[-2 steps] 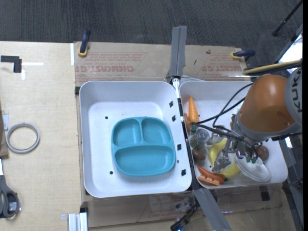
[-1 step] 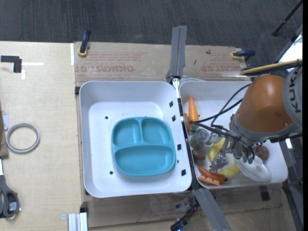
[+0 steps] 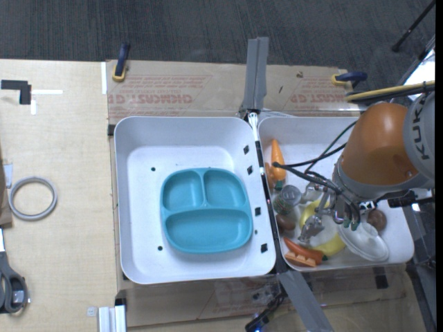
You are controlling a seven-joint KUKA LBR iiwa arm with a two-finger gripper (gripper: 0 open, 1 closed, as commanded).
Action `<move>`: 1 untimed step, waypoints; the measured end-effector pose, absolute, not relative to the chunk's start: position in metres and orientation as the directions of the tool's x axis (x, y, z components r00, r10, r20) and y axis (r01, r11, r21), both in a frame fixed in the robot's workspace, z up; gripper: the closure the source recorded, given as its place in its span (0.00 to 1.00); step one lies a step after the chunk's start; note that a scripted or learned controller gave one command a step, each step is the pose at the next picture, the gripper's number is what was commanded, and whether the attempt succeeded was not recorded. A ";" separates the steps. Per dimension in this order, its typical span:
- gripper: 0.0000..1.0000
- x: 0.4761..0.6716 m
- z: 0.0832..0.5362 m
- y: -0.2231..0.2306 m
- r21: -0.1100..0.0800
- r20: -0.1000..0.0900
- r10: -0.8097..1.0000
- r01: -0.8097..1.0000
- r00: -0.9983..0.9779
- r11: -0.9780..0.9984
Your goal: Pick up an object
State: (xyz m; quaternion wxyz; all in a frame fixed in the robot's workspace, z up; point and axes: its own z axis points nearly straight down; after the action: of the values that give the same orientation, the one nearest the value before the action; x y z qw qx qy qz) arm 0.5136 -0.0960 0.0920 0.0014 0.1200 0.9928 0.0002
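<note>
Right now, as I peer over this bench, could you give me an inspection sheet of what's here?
Surface: two white bins side by side, left bin and right bin, on a bench lined with cardboard.
Job's things: in the right bin, an orange carrot-like piece, a yellow banana-like piece, a red-orange piece, a clear dish, a brown ball.
Clutter: a blue divided plate in the left bin; a grey tape ring and scissors on the bench.
Pincer: the pincer is low over the right bin's pile; its state is unclear.
Cables: black cables run along the arm.
Surroundings: dark carpet.
</note>
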 end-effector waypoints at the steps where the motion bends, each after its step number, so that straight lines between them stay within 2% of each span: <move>1: 1.00 0.515 0.102 -0.096 0.000 -0.006 0.236 0.236 -0.972 0.972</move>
State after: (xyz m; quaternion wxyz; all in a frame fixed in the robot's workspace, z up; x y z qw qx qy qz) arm 0.5149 -0.0960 0.1015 0.0030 0.1190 0.9929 -0.0002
